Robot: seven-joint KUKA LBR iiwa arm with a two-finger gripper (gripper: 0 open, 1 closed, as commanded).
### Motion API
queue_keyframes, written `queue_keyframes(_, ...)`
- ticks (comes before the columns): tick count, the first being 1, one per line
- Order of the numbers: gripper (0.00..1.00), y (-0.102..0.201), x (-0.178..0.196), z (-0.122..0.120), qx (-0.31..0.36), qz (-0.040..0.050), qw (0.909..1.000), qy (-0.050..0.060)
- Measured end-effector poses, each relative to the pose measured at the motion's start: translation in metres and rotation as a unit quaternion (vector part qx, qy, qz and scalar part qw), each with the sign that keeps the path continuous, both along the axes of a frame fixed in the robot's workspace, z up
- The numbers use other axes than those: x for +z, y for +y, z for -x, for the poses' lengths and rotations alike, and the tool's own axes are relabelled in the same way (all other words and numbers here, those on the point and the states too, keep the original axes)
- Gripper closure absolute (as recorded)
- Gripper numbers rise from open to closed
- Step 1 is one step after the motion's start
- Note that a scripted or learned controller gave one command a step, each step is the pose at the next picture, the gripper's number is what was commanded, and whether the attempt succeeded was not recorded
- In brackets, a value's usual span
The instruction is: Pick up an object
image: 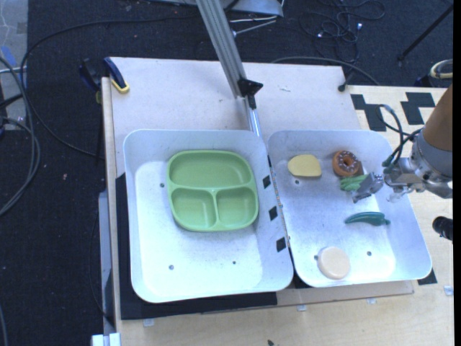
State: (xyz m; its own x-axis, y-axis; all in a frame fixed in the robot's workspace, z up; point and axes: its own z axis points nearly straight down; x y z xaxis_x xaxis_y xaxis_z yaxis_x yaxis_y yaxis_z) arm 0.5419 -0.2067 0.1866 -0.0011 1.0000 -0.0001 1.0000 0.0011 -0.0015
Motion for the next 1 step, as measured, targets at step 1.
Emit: queue_keyframes(1, 0.0, 0.0027, -0.0569, -0.0093, 0.001, -0.0004, 1.0, 0.001)
